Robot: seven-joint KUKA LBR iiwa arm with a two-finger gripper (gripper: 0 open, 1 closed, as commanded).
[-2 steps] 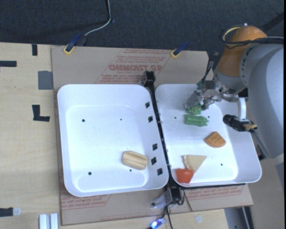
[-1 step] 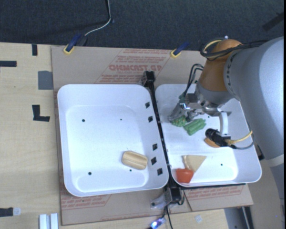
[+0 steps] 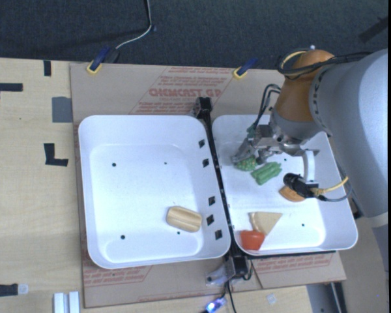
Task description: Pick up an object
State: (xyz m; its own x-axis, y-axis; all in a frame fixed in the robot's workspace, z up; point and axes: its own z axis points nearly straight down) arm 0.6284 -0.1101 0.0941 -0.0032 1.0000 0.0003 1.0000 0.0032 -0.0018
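Observation:
My gripper [image 3: 249, 155] hangs low over the upper middle of the right bin [image 3: 326, 237], right above a green bumpy object [image 3: 246, 165]. A second green piece [image 3: 268, 173] lies just to its right. An orange-brown item [image 3: 290, 193] rests further right, partly behind a black cable clip. Near the right bin's front lie a pale wedge [image 3: 266, 221] and a red piece [image 3: 251, 240]. A tan bread roll [image 3: 184, 218] sits in the left bin [image 3: 98, 175], toward the front right.
A black divider with clips [image 3: 212, 175] runs between the two bins. The arm's grey body and orange band [image 3: 300, 90] cover the right bin's upper right corner. Cardboard [image 3: 176, 90] lies beneath the bins, with a cable across the dark backdrop.

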